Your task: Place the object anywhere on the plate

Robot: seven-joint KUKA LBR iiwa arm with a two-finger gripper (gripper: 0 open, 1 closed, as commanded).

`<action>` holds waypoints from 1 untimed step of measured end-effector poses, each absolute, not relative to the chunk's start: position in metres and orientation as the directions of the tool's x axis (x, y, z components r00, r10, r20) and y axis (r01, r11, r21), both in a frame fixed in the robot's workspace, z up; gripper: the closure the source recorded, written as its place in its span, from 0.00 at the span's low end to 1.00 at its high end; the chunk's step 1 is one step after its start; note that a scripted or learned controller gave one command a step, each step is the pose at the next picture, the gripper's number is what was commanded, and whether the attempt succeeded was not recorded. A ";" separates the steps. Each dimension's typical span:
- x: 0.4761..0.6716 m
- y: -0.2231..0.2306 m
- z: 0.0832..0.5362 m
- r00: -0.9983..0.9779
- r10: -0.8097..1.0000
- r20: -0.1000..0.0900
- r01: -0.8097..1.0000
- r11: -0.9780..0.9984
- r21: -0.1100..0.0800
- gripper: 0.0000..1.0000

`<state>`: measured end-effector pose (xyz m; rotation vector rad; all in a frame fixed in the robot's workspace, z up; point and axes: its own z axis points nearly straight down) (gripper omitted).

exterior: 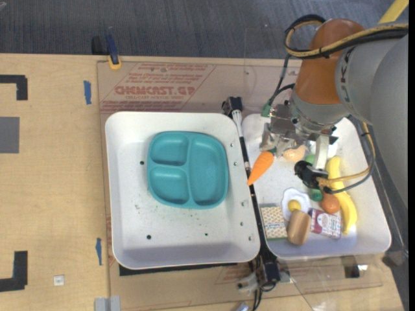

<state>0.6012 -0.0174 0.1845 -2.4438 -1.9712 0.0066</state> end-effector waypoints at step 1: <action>0.593 0.053 0.205 0.343 0.939 0.003 0.939 -0.343 0.003 1.00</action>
